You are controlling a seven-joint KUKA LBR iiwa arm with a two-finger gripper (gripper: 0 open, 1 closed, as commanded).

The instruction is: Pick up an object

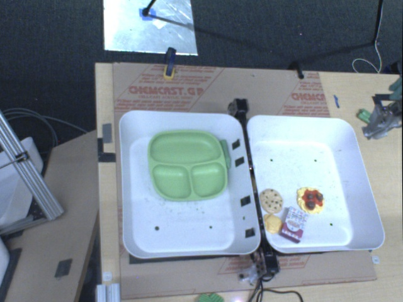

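Camera view: my gripper sat at the far right, outside the right bin, just past its upper right corner. Too small and blurred; I couldn't tell its state, and I saw nothing held.

Targets were all in the right bin's lower left corner, well apart from the gripper, down and to its left. A cookie lay nearest the bin's left wall. A tart with red topping lay just right of the cookie. A yellow piece lay just below the cookie. A packet, red and white, lay between the yellow piece and the tart, a bit lower, its long axis roughly up-down with a slight tilt. Packet print was unreadable.

I judged the move as a long reach across the right bin toward that cluster; the tart was the closest item to me.

Left of the right bin, the left bin held a green tray with three compartments.

Writing: the cardboard above the bins read "CHEMCAST", repeated at a slant near the right bin's top.
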